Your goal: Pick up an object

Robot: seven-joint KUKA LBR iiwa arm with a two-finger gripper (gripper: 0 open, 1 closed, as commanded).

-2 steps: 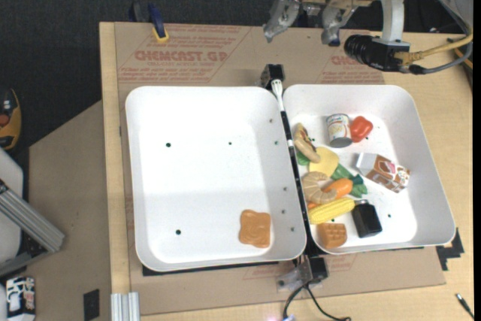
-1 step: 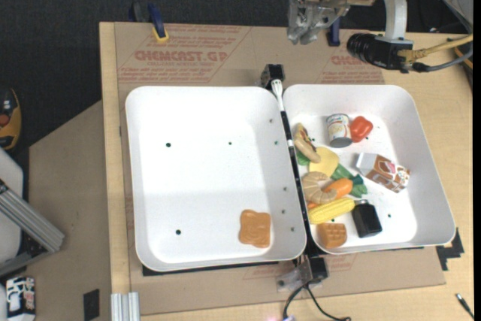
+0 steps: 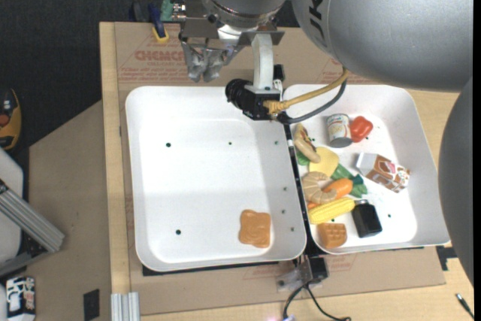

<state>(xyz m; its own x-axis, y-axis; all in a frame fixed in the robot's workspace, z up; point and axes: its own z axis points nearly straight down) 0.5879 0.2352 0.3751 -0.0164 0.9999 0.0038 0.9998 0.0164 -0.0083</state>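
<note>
My gripper [image 3: 204,64] hangs over the bench just beyond the far rim of the left bin [image 3: 150,162], high above it, with nothing seen in it. In the left bin an orange-brown toast piece [image 3: 255,228] lies alone near the front right corner. The right bin [image 3: 409,131] holds a pile: a small can [image 3: 338,129], a red pepper [image 3: 361,128], a carrot [image 3: 340,188], a yellow corn cob [image 3: 331,210], a black block [image 3: 367,220] and a brown-and-white box [image 3: 385,171].
The big grey arm [image 3: 391,4] covers the upper right and overhangs the right bin's far side. A round biscuit [image 3: 332,235] and a tan curved piece [image 3: 304,141] lie by the wall between the bins. Brown board [image 3: 113,86] surrounds the bins.
</note>
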